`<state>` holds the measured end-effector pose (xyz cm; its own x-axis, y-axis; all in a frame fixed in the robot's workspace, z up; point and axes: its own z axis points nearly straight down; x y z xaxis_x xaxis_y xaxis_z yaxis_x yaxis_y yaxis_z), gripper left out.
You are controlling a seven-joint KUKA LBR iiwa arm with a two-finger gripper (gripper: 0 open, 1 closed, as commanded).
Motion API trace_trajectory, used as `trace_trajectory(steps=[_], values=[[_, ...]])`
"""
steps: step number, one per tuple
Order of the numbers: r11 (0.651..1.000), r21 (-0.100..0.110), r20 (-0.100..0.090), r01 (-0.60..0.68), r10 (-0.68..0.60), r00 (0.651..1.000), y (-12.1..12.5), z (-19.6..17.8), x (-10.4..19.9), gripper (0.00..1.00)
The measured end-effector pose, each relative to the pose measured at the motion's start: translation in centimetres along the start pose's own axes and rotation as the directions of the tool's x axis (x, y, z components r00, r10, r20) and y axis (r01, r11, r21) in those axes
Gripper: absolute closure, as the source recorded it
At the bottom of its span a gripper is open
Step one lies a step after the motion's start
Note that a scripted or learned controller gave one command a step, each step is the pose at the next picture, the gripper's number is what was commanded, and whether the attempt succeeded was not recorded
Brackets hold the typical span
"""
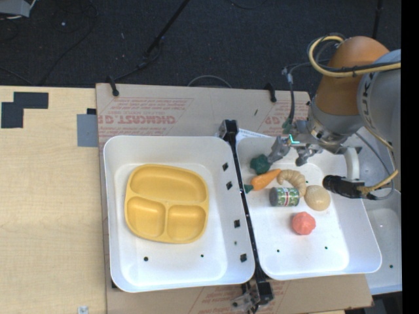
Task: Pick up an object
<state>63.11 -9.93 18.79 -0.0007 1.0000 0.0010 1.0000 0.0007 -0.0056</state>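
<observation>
My gripper [292,152] hangs over the back of the right bin [340,254], its two fingers spread open with nothing between them. Just below it lies a tan curved piece [292,175]. To its left sit a dark green object [260,163] and an orange carrot [264,180]. Further forward stand a small green can [285,197], a beige potato-like lump [317,198] and a red ball [303,223].
The left bin [118,241] holds a yellow divided plate [167,203]. A black divider [239,201] runs between the two bins. The front half of the right bin is bare white floor.
</observation>
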Motion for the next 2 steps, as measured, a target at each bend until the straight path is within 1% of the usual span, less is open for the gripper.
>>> trace_trajectory(steps=[1,2], values=[[1.000,-0.002,0.001,0.000,0.000,1.000,0.1,-0.1,0.0,0.00],[1.000,0.002,0.000,-0.001,0.001,1.000,-0.7,4.5,0.1,0.00]])
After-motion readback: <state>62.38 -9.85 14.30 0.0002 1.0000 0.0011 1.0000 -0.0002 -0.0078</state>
